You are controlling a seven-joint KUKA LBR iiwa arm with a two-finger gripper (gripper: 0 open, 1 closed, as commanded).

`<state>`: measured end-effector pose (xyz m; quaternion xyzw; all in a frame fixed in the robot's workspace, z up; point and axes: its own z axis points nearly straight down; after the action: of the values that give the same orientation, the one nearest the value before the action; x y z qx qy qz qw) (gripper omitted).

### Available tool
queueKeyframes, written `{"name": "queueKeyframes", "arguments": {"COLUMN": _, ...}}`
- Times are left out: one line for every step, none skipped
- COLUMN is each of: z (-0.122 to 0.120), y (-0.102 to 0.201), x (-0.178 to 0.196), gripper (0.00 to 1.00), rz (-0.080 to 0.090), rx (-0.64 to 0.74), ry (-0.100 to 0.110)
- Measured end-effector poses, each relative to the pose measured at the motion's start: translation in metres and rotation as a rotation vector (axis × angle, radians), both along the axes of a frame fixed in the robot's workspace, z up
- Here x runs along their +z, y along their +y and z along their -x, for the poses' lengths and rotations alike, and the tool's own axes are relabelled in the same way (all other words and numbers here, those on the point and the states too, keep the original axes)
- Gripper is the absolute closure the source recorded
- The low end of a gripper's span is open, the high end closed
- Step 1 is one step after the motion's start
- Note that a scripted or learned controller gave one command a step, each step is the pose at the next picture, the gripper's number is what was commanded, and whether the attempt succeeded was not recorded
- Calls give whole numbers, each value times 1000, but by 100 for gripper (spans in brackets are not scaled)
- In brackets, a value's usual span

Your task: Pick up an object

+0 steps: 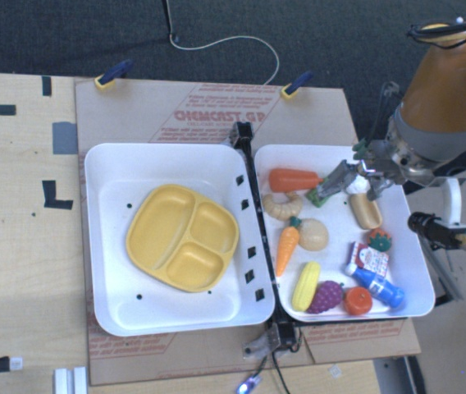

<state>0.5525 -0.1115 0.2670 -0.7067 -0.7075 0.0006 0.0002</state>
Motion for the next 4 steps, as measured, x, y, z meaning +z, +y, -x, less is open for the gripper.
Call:
{"name": "queueKeyframes", "arguments": {"z": 18, "y": 97, "x": -88, "gripper": 0, "rz": -4, "rx": 7, "ry": 9}}
{"name": "queueKeyframes", "arguments": {"z": 72, "y": 169, "x": -62, "gripper": 0, "rz": -3, "rx": 6, "ry": 5}}
{"name": "queueKeyframes", "arguments": {"z": 71, "y": 272, "x": -82, "gripper": 0, "rz": -4, "rx": 12, "ry": 3}}
{"name": "queueKeyframes", "arguments": {"z": 71, "y": 266, "x": -72, "gripper": 100, "rz": 0, "rx": 2, "ry": 6}}
